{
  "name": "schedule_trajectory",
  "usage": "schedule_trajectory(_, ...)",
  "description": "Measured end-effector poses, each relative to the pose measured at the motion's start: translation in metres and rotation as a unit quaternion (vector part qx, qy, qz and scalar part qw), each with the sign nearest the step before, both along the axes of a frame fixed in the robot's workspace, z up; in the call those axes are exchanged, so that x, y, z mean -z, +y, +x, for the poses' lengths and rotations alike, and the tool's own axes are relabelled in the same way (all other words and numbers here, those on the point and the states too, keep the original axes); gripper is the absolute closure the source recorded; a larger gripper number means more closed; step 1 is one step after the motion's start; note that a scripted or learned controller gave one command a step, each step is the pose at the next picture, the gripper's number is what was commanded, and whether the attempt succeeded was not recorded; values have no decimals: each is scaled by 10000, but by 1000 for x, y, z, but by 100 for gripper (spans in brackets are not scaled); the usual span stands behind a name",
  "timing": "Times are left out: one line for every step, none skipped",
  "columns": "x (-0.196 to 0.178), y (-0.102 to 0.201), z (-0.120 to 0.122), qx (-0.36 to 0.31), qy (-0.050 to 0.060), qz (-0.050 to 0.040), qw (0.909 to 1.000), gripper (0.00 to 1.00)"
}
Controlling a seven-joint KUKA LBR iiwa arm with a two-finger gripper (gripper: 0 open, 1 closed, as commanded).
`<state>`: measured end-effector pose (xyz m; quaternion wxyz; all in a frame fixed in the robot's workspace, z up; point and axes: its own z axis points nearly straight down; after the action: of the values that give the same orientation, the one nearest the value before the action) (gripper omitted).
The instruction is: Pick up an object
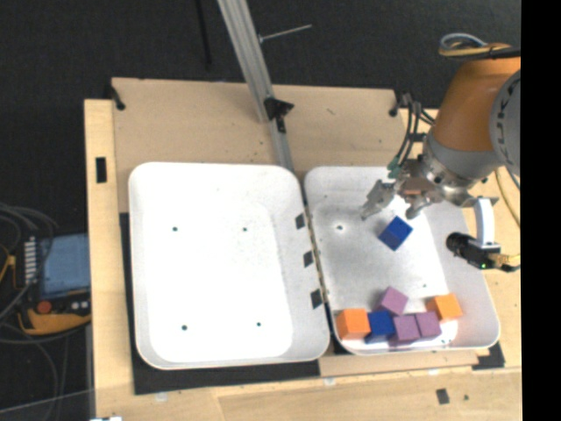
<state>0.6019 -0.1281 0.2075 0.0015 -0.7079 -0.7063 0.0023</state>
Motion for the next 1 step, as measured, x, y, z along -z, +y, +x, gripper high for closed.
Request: schedule_trajectory(43, -2, -5, -1, -6, -2, 10000, 0)
